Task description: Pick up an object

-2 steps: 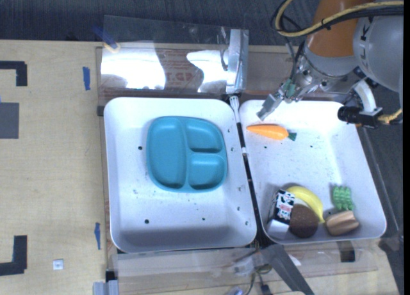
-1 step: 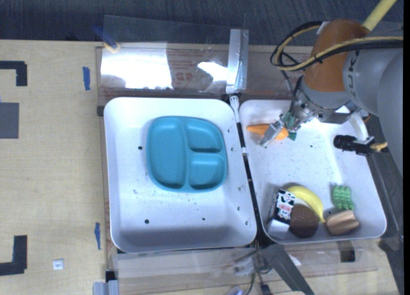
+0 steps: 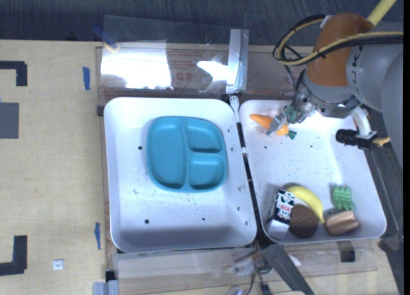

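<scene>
Across the left bin (image 3: 122, 217) lies a blue divided plate (image 3: 187, 153), with bare white floor along the near and left sides. Right of the shared rim, the right bin (image 3: 320, 159) has its middle open. Near its far left corner an orange carrot (image 3: 261, 120) lies at the gripper (image 3: 282, 124), whose tips reach it; whether they clasp it I cannot tell. Along the near edge crowd a cow-patterned carton (image 3: 284, 207), banana (image 3: 306, 198), brown ball (image 3: 303, 221), green piece (image 3: 342, 196) and brown roll (image 3: 341, 223). The arm's wrist hides the far right corner.
</scene>
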`<state>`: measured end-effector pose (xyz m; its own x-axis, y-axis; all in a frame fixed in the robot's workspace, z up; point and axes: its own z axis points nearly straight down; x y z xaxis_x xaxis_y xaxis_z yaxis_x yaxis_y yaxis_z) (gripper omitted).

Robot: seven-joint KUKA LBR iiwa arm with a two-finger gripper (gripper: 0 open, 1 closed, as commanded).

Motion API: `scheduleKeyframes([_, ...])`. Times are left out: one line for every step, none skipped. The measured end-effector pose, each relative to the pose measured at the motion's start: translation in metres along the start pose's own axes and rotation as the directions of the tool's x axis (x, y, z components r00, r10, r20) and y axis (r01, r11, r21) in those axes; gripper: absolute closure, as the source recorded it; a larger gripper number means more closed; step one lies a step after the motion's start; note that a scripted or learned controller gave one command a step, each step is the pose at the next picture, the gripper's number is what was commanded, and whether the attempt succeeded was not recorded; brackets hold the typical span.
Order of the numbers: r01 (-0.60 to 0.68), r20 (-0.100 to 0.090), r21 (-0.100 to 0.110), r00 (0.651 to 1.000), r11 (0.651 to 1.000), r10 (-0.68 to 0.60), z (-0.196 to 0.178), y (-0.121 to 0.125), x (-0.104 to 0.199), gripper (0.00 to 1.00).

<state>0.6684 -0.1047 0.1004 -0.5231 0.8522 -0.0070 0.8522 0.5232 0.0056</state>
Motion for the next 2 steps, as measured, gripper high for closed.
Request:
scheduleKeyframes([-0.135,-0.001,-0.007,0.991,0.991,0.135,-0.102,0.031,0.046,1.0])
scheduleKeyframes([-0.169,-0.003,0.0,0.986,0.986,0.169,-0.124,0.028,0.045,1.0])
